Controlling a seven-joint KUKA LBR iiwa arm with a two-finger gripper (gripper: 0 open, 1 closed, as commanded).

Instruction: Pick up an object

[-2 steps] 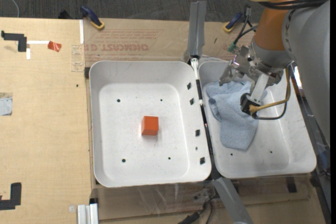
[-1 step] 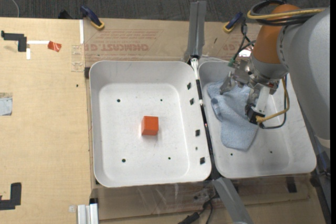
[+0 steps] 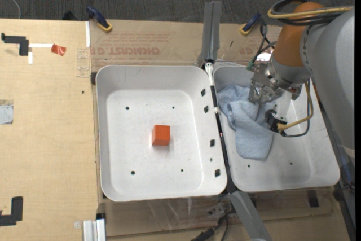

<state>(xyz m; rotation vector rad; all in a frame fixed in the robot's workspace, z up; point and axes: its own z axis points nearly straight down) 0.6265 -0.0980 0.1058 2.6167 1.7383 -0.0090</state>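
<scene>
Nearest us at right, our arm's end effector [image 3: 260,94] meets the soft, light blue cloth [image 3: 246,121], best pinched at a raised fold; its grip we cannot tell.

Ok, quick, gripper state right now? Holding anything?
Gripper: down at the light blue cloth in the right bin; open, shut or gripping cannot be told from this view.
</scene>
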